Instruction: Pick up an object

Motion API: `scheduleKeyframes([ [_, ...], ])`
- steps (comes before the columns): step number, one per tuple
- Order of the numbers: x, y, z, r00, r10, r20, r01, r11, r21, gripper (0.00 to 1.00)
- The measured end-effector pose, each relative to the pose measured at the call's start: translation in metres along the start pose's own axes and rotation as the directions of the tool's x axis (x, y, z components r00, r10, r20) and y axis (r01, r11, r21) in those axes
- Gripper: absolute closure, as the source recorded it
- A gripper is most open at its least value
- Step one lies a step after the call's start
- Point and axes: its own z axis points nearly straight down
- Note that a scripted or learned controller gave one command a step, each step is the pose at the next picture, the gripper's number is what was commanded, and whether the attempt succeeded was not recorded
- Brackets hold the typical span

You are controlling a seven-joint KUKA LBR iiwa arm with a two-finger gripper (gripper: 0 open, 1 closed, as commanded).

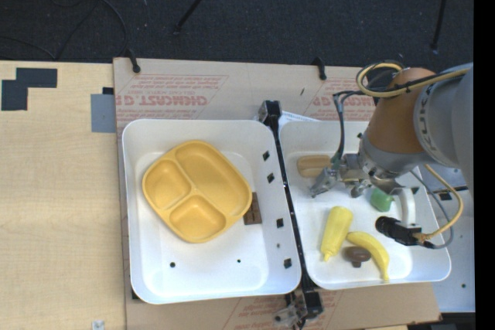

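Closest to us, high over the bins, is the grey arm (433, 116) with its orange band, reaching in from the right above the right bin (438, 271). Its gripper (339, 183) hangs low over the far half of that bin. The fingers (321, 184) look spread apart, and we see nothing between them.

The things to be picked up lie around the gripper in the right bin:
- A tan, bread-like piece (312, 165) sits just beside the gripper, on its far left side.
- A small green thing (380, 200) lies close on the gripper's right, partly under the wrist.
- A yellow corn-shaped toy (335, 232) stands on a slant nearer to us.
- A banana (373, 250) curves along the near side.
- A small brown lump (357, 255) touches the banana's inner edge.

In the left bin (201, 278) we find a yellow plate (197, 189) with three compartments, tilted diagonally. A brown block (253, 214) peeks out from under its right edge. A black bar (280, 193) runs between the two bins.

Both bins rest on a brown sheet (232, 89). Red print repeats across it and stands upside down to us. We read it as "CHEMCAST GP", though the smaller lettering is too blurred to make out. The sheet lies on a pale wooden table (54, 212) that carries a few dark grey patches (29, 85).
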Motion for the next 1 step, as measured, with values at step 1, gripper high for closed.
scheduleKeyframes([
  [1,-0.0009,0.0008,-0.0134,1.000,0.003,0.001,-0.003,1.000,-0.002,1.00],
])
